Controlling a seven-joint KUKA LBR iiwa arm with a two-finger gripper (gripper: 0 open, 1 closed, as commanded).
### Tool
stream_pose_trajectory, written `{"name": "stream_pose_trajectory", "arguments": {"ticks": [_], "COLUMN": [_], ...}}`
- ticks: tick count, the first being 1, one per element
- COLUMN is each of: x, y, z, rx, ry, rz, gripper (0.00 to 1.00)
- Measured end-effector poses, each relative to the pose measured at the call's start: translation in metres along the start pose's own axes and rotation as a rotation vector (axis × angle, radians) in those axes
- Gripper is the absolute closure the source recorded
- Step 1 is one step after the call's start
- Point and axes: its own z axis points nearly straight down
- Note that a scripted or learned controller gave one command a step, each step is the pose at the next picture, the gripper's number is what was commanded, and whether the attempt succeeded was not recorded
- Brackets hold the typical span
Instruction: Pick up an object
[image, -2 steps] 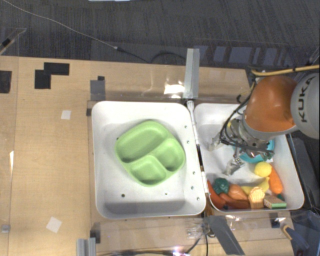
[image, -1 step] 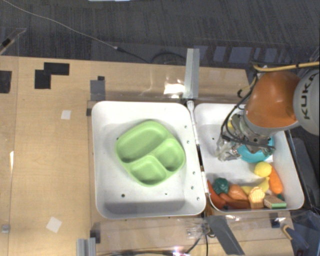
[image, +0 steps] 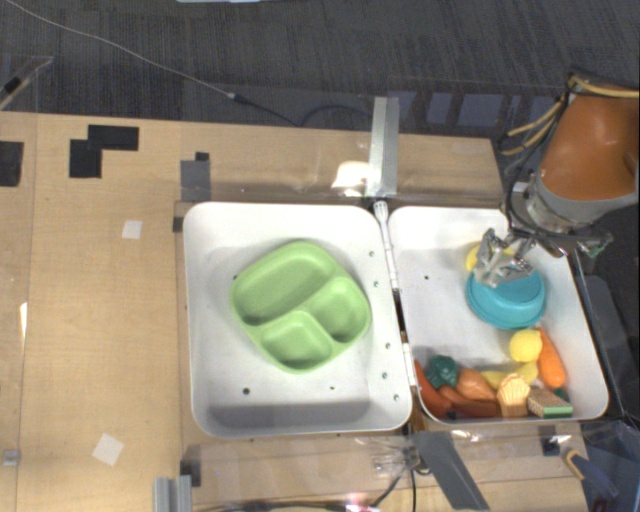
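While the pincer hangs at the upper right of the frame, whether it is apart or together I cannot tell; it sits over the blue bowl's upper rim, beside something yellow. Toy foods crowd the right bin's lower edge. A green divided plate lies in the left bin.

1. Table: pale wood-look top, smooth, matt, with light glare patches.
2. Left bin and right bin: white plastic, smooth, faint sheen.
3. Green divided plate, centre of the left bin: smooth plastic, soft satin finish.
4. Blue bowl, 2 o'clock in the right bin: glossy plastic.
5. Toy food pieces, 6 o'clock in the right bin: plastic look, mostly shiny.
6. Gripper: bare metal, bright reflections.
7. Arm band: orange, smooth, glossy.
8. Divider rail, 12 o'clock between the bins: brushed grey metal.
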Motion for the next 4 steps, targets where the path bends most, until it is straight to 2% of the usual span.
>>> {"name": "stream_pose_trajectory", "arguments": {"ticks": [1, 2, 3, 4], "x": [-0.051, -0.044, 0.006, 0.006], "y": [-0.001, -0.002, -0.058, -0.057], "z": [-0.112, -0.028, 0.001, 0.004], "rx": [0.005, -0.01, 0.003, -0.003], "ry": [-0.007, 0.001, -0.001, -0.001], "rz": [0.094, -0.46, -0.757, -0.757], "gripper": [1.0, 1.0, 1.0, 0.0]}}
